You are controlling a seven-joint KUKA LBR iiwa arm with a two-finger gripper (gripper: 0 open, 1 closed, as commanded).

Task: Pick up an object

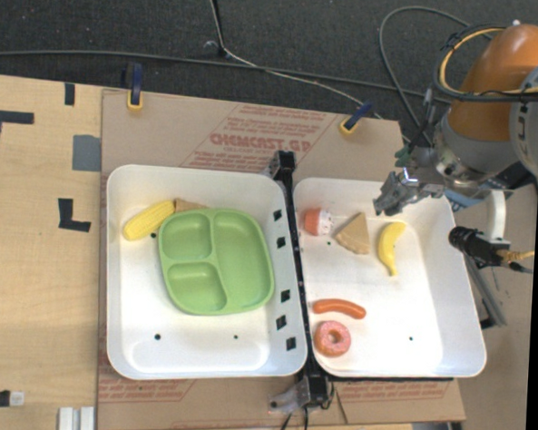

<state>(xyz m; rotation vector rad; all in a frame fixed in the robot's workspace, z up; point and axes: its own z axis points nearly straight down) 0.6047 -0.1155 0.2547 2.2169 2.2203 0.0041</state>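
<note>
Hovering over right white bin (pixel 443 343) far edge: dark two-finger gripper (pixel 390 201), jaw state cannot tell, view too coarse. Nearest target: small yellow plastic banana (pixel 391 246), just below, beside tan wedge (pixel 354 233). Probably light, stiff, slick; grasp across curved middle.

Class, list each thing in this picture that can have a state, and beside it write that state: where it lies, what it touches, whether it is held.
gripper: above right bin's far edge, holding nothing visible.
banana: lying in right bin, unheld.
wedge: lying flat beside banana.
sausage: lying flat, near doughnut.
doughnut: lying flat.
corn cob: left bin, against green tray.
green tray: right way up, compartments bare.
</note>
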